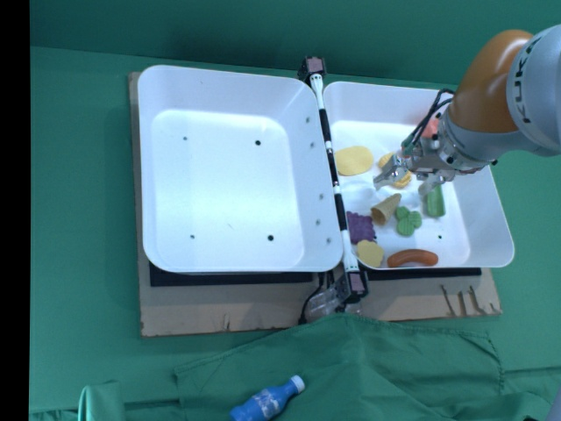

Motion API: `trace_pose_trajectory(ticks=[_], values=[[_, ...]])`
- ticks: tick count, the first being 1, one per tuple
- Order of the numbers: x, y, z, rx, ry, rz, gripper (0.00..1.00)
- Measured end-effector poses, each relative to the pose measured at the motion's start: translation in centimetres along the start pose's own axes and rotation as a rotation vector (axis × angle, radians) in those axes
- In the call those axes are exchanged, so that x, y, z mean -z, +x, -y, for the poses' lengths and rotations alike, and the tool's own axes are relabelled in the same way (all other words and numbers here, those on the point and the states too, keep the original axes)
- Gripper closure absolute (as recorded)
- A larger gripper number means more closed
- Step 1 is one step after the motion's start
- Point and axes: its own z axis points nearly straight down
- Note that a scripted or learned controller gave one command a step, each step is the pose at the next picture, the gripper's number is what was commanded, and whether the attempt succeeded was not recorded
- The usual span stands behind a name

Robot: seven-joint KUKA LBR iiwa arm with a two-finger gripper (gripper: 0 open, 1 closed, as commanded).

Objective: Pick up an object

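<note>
Hovering low in the right bin [491,235], the gripper [405,172] sits over a small yellow-orange piece [396,170]; whether its jaws are apart I cannot tell. Crowding at six o'clock, cone [384,208] and broccoli [408,223], risks a nudged, missed grasp.

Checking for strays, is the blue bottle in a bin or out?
Out. The blue bottle lies tipped on the green cloth, nearer the camera than both bins.
</note>
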Motion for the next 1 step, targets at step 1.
trace_pose_trajectory(ticks=[1], values=[[1.25, -0.13, -0.15, -0.003, -0.006, 0.002, 1.0]])
